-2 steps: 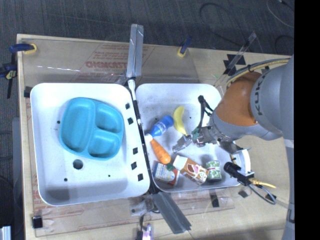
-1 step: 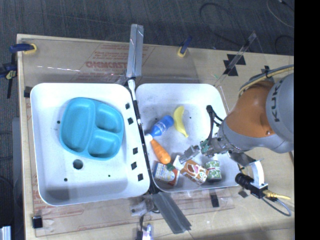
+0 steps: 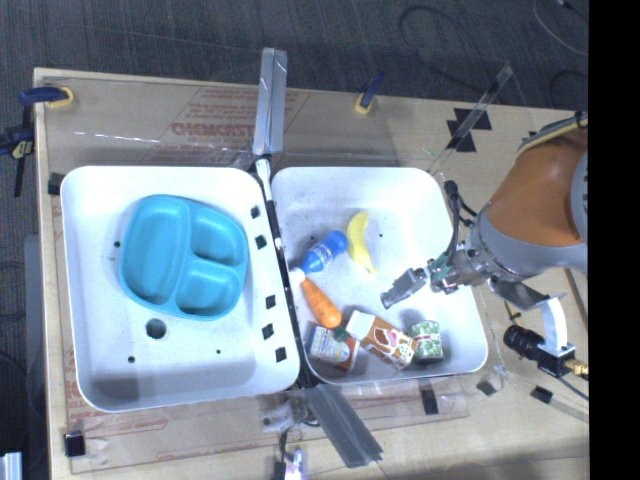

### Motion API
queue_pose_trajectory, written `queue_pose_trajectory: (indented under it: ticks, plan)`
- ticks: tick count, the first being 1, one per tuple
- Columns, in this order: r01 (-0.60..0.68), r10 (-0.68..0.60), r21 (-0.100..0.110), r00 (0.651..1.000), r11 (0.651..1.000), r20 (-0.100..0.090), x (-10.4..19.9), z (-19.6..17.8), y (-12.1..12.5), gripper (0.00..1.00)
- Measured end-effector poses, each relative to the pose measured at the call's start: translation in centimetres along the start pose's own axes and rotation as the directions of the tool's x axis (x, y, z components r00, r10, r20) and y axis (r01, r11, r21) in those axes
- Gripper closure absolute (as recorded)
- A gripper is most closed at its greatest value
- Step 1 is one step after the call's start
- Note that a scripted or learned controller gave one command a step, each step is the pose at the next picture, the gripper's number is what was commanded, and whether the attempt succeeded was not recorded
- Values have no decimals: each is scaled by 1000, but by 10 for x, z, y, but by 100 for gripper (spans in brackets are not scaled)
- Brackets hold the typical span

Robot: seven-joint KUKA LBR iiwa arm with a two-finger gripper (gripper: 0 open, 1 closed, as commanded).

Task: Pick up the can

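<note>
My arm (image 3: 530,203) is grey w/ orange band. Both bins (image 3: 90,268) are white. Left one has a light-blue tray (image 3: 185,256). Right one: yellow banana (image 3: 359,240), orange carrot (image 3: 321,304), blue bottle (image 3: 320,252), green-patterned can (image 3: 427,341), red-brown carton (image 3: 385,337).

The arm (image 3: 535,213) reaches in from the right, orange band above the wrist, its gripper (image 3: 403,289) extended leftward and slightly downward, holding nothing

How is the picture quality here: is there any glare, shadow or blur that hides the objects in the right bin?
Camera view: even light; faint glare streaks on the clear sheet behind the bins; soft shadows under the blue tray and the tool; the can and carton look small and slightly soft, labels unreadable.
</note>
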State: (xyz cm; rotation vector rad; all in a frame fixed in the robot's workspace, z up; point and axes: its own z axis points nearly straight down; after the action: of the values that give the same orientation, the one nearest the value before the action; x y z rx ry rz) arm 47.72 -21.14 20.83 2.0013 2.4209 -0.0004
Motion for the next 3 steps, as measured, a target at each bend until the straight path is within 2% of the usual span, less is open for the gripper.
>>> queue_pose_trajectory:
  ticks: [1, 3]
  plan:
    - [-4, 4, 3, 1000, 1000, -2, 1, 27, 0, 0]
    - [-26, 26, 2, 1000, 1000, 0, 0, 26, -1, 0]
